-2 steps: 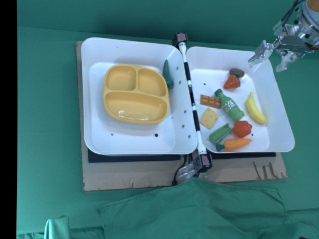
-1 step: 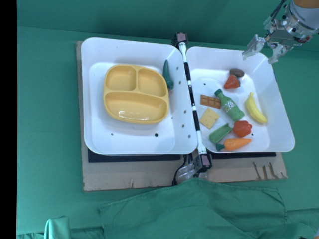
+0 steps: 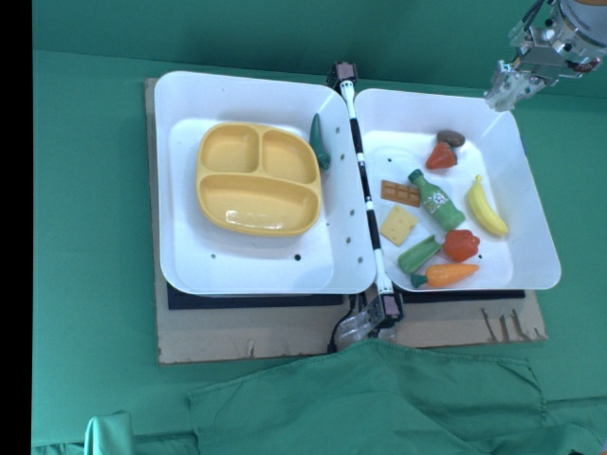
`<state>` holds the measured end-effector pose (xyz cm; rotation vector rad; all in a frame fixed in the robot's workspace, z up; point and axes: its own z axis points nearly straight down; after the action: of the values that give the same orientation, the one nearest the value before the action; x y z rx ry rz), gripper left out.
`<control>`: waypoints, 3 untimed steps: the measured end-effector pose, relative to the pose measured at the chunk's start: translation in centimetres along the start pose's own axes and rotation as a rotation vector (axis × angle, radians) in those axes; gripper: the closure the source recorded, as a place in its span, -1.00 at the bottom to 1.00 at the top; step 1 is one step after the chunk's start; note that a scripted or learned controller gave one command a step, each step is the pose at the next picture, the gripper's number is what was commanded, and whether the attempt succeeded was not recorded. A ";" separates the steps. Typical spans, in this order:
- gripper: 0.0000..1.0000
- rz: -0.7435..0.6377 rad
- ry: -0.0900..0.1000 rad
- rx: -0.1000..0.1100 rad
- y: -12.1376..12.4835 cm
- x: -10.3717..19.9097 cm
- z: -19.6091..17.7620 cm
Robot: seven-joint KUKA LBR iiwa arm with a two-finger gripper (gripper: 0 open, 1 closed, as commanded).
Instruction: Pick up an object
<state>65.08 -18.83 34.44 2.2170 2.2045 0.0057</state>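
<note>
- Toy foods, the things to pick from, lie loose in the right bin (image 3: 531,254), none lifted.
- At the far end a red strawberry (image 3: 440,156) touches a small brown piece (image 3: 450,138).
- A green bottle (image 3: 435,201) lies on its side near the middle, with a brown waffle piece (image 3: 400,193) just to its left.
- A yellow cheese wedge (image 3: 398,225) sits below the waffle.
- A banana (image 3: 486,209) lies along the right side of the bin floor.
- Near the front edge are a green cucumber (image 3: 419,253), a red pepper (image 3: 461,245) and an orange carrot (image 3: 448,275), close together; the carrot touches the cucumber's end.
- The left bin (image 3: 180,254) holds a yellow divided plate (image 3: 257,179) with three compartments, and a dark green pepper (image 3: 320,142) lies just beside the plate's right rim.
- The hand (image 3: 505,91) hangs above the far right corner of the right bin, well apart from all the foods.
- Nothing is seen between its fingers; how far they are spread I cannot tell.
- Both bins rest on a cardboard sheet (image 3: 218,344) over the green tabletop (image 3: 85,207).
- Green cloth (image 3: 379,396) lies crumpled at the front.
</note>
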 end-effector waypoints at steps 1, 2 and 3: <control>1.00 -0.004 0.006 0.015 2.2 0.2 8.4; 1.00 -0.005 0.004 0.003 5.1 0.3 5.0; 1.00 -0.003 0.005 0.012 4.9 0.2 8.2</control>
<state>70.05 -18.69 26.28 2.2221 2.2164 -0.0021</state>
